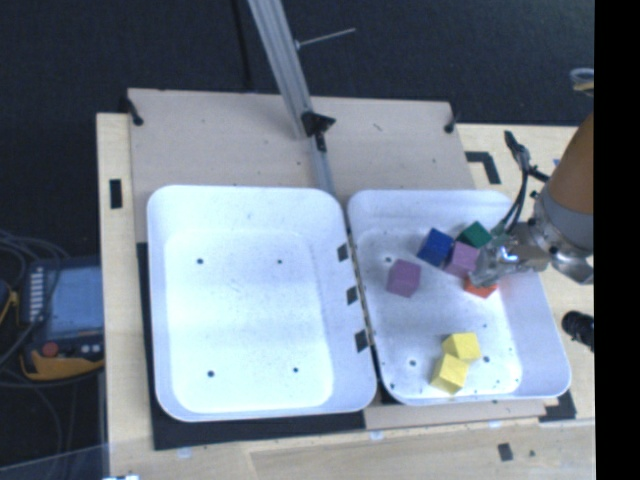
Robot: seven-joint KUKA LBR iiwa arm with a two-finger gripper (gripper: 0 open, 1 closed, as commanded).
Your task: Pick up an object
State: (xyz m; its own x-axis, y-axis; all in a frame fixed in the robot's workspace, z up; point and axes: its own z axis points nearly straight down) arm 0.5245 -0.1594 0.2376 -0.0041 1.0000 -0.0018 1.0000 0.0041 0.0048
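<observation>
In the right bin (535, 343), my gripper (492, 268) is low at the upper right, above a cluster of blocks. A red block (481, 287) lies directly under it, partly hidden. A pink block (463, 259) touches the gripper's left side, with a green block (474, 234) behind it and a blue block (436, 246) to the left. A purple block (403, 277) sits alone further left. Two yellow blocks (462, 346) (450, 372) lie near the bin's front.
The left bin (250, 298) stands beside the right one, with a divider edge (358, 288) between them. A slanted metal rail (285, 58) rises behind the bins. The arm (570, 198) comes in over the right bin's far right rim.
</observation>
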